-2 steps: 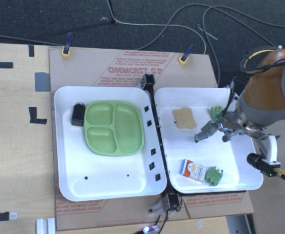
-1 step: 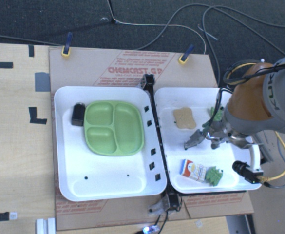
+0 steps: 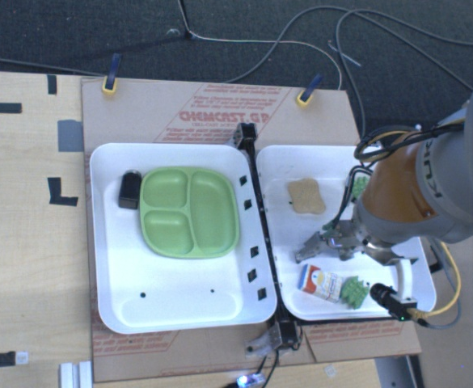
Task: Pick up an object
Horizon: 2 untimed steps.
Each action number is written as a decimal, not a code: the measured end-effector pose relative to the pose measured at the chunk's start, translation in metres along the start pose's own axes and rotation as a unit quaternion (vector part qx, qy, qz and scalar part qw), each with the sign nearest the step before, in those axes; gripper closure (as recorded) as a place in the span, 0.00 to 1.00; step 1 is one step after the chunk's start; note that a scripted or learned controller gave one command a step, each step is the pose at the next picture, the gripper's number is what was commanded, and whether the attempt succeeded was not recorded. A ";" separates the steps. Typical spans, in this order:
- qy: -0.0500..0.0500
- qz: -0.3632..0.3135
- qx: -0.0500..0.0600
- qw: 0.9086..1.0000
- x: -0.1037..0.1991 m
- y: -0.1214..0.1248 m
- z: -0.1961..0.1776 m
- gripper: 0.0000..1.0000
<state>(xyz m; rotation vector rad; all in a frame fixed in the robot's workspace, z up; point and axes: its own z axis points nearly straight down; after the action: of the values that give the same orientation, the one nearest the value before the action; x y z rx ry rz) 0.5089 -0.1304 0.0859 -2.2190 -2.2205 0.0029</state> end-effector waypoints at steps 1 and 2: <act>0.000 0.000 -0.001 1.000 0.000 0.000 0.000 0.00; -0.001 0.000 -0.002 1.000 0.000 0.001 -0.010 1.00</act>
<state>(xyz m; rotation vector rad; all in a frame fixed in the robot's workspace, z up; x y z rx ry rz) 0.5095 -0.1306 0.0956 -2.2224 -2.2242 0.0006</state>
